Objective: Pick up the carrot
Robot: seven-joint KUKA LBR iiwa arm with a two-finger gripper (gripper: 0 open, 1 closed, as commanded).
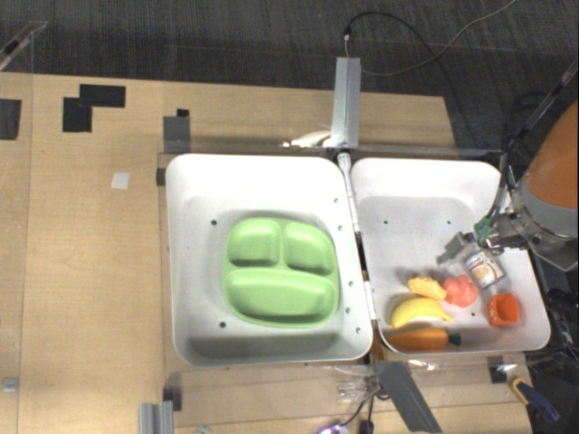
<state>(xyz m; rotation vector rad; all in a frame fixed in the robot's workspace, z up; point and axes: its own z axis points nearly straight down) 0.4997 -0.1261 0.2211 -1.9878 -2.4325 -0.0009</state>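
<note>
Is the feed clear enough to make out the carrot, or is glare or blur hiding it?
Camera view: lighting is even, no strong glare on the white bins. The carrot sits in soft shadow by the right bin's near wall, orange and readable, its edges slightly soft. The gripper is small and blurry, so its fingers are hard to judge.

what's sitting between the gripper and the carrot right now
In the camera view, the banana and a pink toy lie between the gripper and the carrot, which rests against the right bin's near wall.
</note>
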